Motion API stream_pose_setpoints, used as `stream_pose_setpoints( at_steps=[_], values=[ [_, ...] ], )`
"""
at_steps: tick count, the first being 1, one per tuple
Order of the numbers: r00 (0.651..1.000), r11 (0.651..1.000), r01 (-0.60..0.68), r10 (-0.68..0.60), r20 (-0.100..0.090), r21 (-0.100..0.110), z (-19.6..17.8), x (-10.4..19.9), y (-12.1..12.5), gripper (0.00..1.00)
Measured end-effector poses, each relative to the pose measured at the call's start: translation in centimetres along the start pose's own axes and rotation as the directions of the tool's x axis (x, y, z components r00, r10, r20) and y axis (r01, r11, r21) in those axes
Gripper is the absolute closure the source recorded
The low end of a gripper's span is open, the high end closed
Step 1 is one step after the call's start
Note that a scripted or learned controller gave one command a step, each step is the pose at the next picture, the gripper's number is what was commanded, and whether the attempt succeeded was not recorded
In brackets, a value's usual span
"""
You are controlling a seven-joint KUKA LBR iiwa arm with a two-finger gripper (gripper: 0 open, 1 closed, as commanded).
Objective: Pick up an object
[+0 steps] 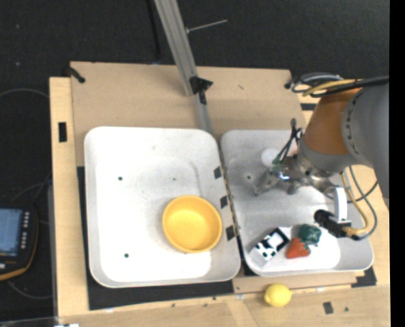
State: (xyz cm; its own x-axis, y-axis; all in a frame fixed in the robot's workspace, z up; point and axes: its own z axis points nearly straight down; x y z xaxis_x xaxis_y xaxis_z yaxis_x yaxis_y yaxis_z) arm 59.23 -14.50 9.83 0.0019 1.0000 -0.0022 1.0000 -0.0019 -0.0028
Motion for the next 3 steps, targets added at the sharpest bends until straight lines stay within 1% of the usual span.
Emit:
stream_pose_setpoints(
  at_steps=[1, 2, 3],
  values=[
    [1.000, 1.000, -0.006, 0.006, -0.001, -0.007, -1.4, -0.1, 0.2, 1.00],
    [1.000, 1.000, 0.004, -0.004, 0.000, -0.010, -6.9, -0.4, 1.3, 1.00],
    [1.000, 1.000, 0.004, -0.004, 0.000, -0.006, -11.2, -1.2, 1.6, 1.00]
  ],
)
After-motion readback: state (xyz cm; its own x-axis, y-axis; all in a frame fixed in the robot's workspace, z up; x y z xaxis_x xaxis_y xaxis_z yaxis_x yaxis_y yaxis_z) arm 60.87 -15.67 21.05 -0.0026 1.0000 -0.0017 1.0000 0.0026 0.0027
